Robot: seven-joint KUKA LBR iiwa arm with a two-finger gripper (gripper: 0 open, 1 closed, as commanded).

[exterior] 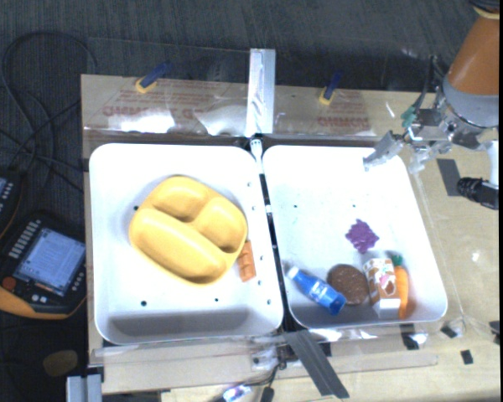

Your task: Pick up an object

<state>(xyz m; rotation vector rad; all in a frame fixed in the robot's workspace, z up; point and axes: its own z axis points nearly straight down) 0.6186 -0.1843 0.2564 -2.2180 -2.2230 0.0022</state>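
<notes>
The right bin (318, 182) holds a purple lump (362, 235) and, along its near edge, a blue bottle (316, 290), a brown disc (347, 281), a small red and white pack (380, 276) and an orange carrot-like piece (401, 287). In the left bin (117, 174) lies a big yellow bread-shaped object (189, 229), with a small orange piece (246, 260) beside it at the divider. My gripper (398, 153) hangs over the right bin's far right corner. It is open, nothing sits between its fingers, and it is well away from the objects.
A handheld pendant (42, 262) and cables lie to the left of the bench. Clear plastic sheeting with blue and yellow clips (155, 75) sits behind the bins. The right bin's far half is bare white floor.
</notes>
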